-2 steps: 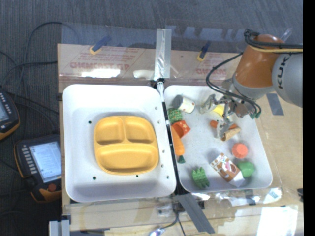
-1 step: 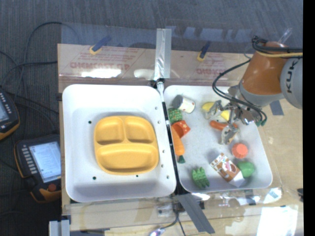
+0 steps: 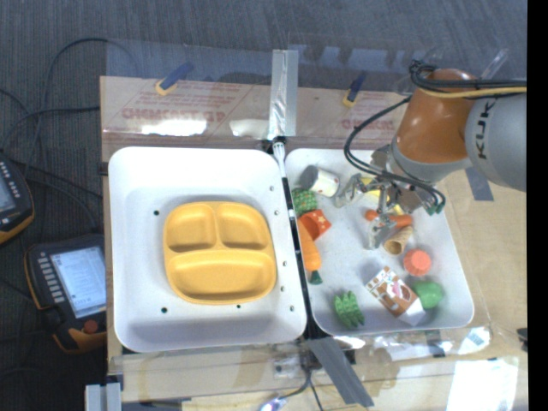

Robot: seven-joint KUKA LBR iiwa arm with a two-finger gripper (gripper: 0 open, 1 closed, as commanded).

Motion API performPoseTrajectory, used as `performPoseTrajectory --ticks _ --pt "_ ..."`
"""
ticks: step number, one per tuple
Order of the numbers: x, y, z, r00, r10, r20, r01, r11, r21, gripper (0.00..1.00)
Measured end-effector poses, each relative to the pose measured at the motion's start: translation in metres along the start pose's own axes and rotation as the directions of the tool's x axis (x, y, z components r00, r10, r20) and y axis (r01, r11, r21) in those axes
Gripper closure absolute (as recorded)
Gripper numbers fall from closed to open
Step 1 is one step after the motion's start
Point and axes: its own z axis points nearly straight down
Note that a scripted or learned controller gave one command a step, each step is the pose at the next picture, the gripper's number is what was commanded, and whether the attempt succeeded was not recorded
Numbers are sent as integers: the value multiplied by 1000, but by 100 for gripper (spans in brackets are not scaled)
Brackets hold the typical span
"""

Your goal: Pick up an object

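The claw (image 3: 387,217) hangs low in the right bin (image 3: 454,311), whether open or closed I cannot tell. An orange carrot piece (image 3: 379,217) lies right under it, crosswise; the yellow tray (image 3: 220,250) sits in the left bin (image 3: 128,255).

A divided plate (image 3: 220,251) sits in the left bin (image 3: 128,229); about 10 small toys lie scattered in the right bin (image 3: 458,302).

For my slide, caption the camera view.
Gripper lowered among toys in the right bin; yellow tray sits in the left bin.
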Motion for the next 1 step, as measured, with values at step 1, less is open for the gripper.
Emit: performPoseTrajectory --ticks 1 --pt "-45 19 1 1000 0 -1 0 1000 2 0"
